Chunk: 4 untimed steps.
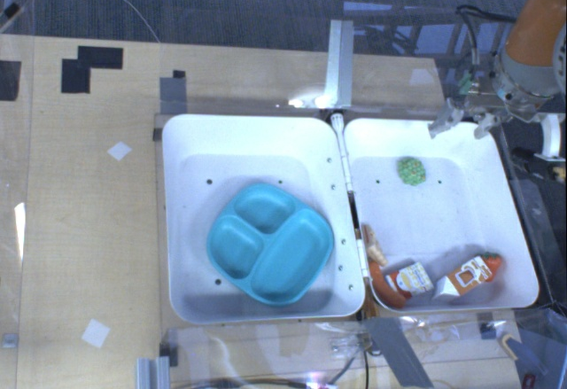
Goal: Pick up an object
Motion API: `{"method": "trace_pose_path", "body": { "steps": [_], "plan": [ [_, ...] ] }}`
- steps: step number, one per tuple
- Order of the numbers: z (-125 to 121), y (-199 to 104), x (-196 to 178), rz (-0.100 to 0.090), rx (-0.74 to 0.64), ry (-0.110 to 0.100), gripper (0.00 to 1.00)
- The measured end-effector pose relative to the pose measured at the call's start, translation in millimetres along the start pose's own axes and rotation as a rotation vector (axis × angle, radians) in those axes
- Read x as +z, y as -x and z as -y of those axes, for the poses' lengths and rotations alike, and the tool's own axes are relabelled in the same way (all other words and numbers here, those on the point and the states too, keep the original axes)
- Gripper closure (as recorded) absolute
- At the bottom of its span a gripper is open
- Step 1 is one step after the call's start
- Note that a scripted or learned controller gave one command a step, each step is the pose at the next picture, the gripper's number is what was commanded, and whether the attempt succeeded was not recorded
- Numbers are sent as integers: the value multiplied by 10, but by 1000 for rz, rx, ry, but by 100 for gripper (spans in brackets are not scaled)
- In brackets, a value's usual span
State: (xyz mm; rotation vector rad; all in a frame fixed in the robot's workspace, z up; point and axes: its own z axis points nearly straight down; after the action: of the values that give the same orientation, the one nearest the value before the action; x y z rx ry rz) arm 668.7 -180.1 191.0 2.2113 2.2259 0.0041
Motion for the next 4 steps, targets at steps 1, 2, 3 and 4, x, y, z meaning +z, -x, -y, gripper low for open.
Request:
{"method": "trace_pose_path", "body": {
  "steps": [1, 2, 3, 4],
  "plan": [
    [391, -435, 686, -1, 168, -1, 0],
    [205, -483, 1042, 0, 55, 1, 0],
    [465, -97, -130, 1, 12, 4, 0],
    [293, -315, 573, -1, 107, -1, 0]
  ]
}}
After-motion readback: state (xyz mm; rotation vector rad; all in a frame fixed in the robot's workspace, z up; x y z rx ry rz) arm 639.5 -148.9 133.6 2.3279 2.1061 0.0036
